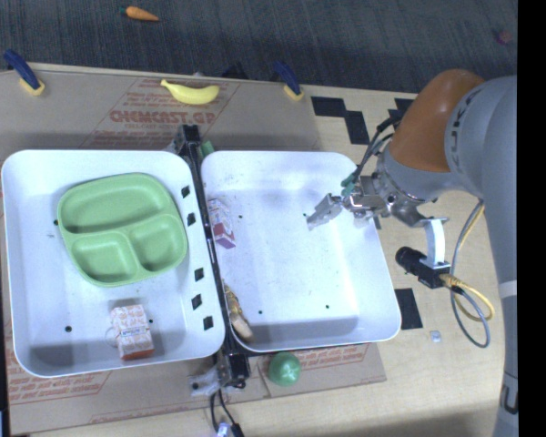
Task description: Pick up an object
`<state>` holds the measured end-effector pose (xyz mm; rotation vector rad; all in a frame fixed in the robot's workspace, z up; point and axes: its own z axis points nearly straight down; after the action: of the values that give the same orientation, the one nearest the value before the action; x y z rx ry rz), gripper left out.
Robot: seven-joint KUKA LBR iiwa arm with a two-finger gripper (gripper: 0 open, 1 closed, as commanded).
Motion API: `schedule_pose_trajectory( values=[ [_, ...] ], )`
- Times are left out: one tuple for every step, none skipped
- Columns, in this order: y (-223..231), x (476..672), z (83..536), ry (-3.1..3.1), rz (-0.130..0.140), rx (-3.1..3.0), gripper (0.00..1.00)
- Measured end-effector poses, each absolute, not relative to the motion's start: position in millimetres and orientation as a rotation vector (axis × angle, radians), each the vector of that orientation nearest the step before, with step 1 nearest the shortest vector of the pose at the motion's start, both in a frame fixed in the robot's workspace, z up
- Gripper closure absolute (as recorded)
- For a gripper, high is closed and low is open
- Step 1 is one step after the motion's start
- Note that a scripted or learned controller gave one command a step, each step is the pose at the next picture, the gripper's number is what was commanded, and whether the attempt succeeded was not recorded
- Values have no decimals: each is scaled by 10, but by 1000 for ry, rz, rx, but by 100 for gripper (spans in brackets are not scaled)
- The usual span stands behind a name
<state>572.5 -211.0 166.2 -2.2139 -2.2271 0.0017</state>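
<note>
- White plastic bins sit side by side; the pincer (323, 212) hangs over the right bin (346, 312), grip impossible to tell.
- Nearest pickable thing, a small packet (220, 223), lies well left of it, against the bin's wall.

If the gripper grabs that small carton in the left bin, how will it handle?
The small carton looks boxy with flat faces, so it probably won't roll. It seems light and may crush under a hard squeeze. It lies flat in the left bin, so tipping looks unlikely.
</note>
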Motion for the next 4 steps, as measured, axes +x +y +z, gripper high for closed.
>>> schedule_pose_trajectory(
  values=[
    [-2106, 5629, 1702, -2226, 4, -2212, 0],
    [-2107, 5919, 1842, -2226, 0, -2215, 0],
    [-2106, 5671, 916, -2227, 3, -2213, 0],
    [-2113, 5862, 1733, -2229, -2, -2217, 0]
  ],
)
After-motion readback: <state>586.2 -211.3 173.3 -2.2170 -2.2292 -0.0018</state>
